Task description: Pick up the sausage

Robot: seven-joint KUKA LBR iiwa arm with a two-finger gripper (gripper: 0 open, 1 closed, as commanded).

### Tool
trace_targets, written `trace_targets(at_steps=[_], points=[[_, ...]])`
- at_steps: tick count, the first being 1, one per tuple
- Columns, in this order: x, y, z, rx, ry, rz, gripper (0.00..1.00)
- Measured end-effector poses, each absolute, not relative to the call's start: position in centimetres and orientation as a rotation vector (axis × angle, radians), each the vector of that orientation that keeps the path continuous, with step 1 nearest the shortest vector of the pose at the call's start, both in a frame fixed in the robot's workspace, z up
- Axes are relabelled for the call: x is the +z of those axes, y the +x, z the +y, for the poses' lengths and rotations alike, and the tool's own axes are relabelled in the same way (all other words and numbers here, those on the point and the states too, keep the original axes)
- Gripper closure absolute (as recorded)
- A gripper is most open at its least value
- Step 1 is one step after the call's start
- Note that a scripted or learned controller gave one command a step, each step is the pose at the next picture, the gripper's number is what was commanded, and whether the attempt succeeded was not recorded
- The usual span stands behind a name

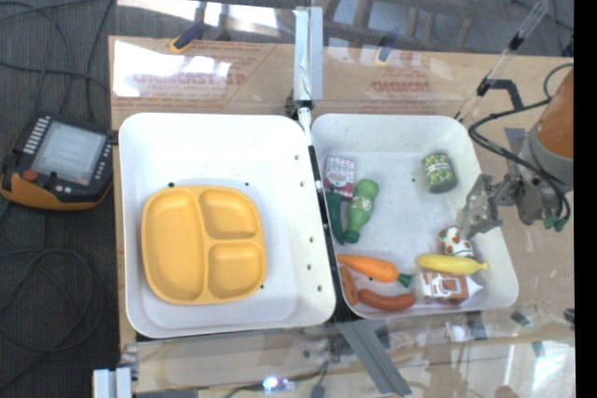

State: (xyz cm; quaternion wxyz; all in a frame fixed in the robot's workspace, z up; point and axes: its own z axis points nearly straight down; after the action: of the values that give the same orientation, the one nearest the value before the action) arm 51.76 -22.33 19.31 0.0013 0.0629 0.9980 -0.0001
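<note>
Two shallow white bins sit side by side on the table [140, 75], both smooth plastic with rounded corners. The left bin [159, 135] carries one yellow plate [202, 243], a matte, rounded square moulded into three compartments. The right bin [401, 140] carries the rest, one of each: a sausage [384, 300], a carrot [370, 268], a banana [451, 265], a green bottle [360, 203], a can [437, 171], a small printed packet [340, 172], a small carton [446, 288] and a little red-and-white piece [454, 243] whose shape is too small to tell. The sausage is a smooth reddish-brown tube with rounded ends, lying flat along the bin's near wall, just in front of the orange carrot with its green tip and just left of the carton. The banana, glossy yellow and slightly curved, rests across the carton's top. The can is a short cylinder with a green label, standing apart near the far right corner. The single claw [479, 215] hangs over the bin's right rim, its grey metal fingers spread and grasping nothing, well apart from the sausage.
</note>
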Motion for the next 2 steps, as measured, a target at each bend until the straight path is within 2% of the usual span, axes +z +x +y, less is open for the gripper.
trace_targets(at_steps=[1, 2], points=[[16.95, 48.65, -22.29, 0.002, -0.526, 3.097, 1.00], [16.96, 48.68, -22.22, 0.004, -0.528, 3.095, 0.00]])
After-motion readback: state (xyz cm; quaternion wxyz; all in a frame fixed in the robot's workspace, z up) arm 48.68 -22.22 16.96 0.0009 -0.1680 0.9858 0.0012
